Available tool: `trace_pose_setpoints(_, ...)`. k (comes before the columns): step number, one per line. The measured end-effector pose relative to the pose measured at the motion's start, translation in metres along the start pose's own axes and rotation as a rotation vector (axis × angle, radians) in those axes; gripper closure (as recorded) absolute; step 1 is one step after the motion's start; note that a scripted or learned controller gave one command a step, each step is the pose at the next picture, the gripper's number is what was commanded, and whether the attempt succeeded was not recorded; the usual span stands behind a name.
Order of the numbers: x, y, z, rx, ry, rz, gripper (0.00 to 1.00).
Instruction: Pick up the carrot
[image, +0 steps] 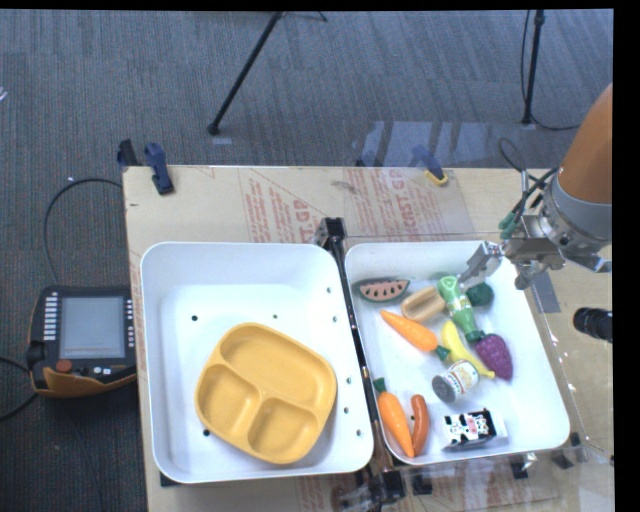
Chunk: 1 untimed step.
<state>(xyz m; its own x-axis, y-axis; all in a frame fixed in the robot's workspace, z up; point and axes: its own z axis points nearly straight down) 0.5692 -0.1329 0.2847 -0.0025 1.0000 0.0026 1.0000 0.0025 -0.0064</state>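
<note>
red print on the bench board (300, 205) — too blurred to read.

Left white bin (165, 290): yellow divided tray (265, 392). Right white bin (545, 395): watermelon slice (384, 290), hot dog (421, 304), green bottle (453, 298), banana (462, 347), purple grapes (494, 355), small jar (456, 381), red chili (420, 422), black-and-white carton (470, 427). Beyond the bench's left edge, on grey carpet: teach pendant (85, 335). At the far bench edge: blue clamp (157, 166).

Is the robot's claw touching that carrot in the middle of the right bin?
Apart. The camera view shows the gripper up near the bin's far edge, white floor between it and the carrot.
</note>
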Motion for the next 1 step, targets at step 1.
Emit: trace_pose_setpoints(1, 0.0177, 0.0102, 0.1761, 0.019, 0.004, 0.096, 0.00)
